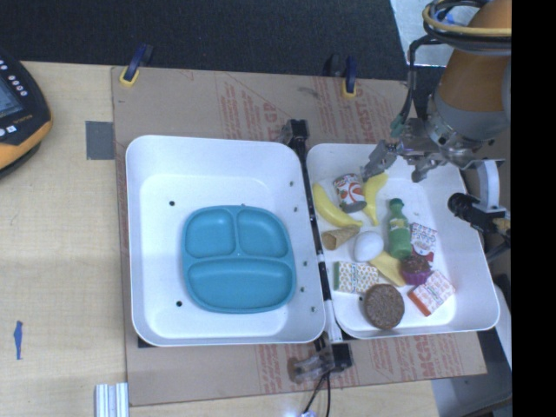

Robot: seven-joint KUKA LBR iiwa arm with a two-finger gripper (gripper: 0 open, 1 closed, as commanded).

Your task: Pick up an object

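Blue divided plate (238, 259) in the left white bin (148, 233), cardboard sheet (217, 102) on the bench (52, 259), yellow clamp (134, 64), blue clamp (348, 75), yellow-black device (17, 111) at left edge

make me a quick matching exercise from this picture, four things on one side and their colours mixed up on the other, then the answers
Things:
1. divided plate in the left bin
2. bottle in the right bin
3. egg in the right bin
4. round patty at the near edge of the right bin

Colours:
A. white
B. brown
C. light blue
D. green

Pairs: 1-C, 2-D, 3-A, 4-B
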